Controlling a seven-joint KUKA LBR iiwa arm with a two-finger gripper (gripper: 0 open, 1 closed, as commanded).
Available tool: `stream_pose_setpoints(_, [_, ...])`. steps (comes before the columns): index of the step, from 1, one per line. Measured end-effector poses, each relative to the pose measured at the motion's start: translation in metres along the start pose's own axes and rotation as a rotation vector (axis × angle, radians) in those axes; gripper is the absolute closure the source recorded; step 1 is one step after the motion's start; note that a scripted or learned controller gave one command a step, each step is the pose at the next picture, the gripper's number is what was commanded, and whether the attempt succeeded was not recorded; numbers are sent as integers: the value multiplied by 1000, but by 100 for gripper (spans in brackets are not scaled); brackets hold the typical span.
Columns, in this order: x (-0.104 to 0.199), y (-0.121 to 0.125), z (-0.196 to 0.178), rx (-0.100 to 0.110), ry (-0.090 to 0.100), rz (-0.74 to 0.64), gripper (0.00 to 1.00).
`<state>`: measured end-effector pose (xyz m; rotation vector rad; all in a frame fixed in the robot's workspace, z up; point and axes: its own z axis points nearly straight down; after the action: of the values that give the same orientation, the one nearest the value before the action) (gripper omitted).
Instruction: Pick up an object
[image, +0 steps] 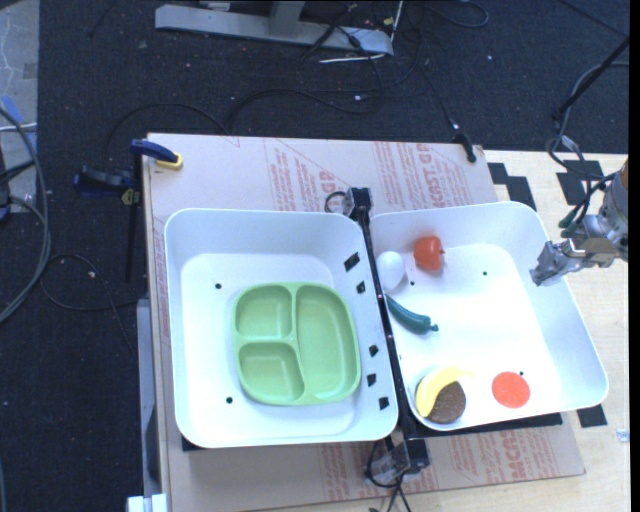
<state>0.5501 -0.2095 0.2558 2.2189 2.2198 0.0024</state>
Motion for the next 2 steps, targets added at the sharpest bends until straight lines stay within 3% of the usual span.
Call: stream_pose_setpoints(2, [111,17,23,4,2,-4,100])
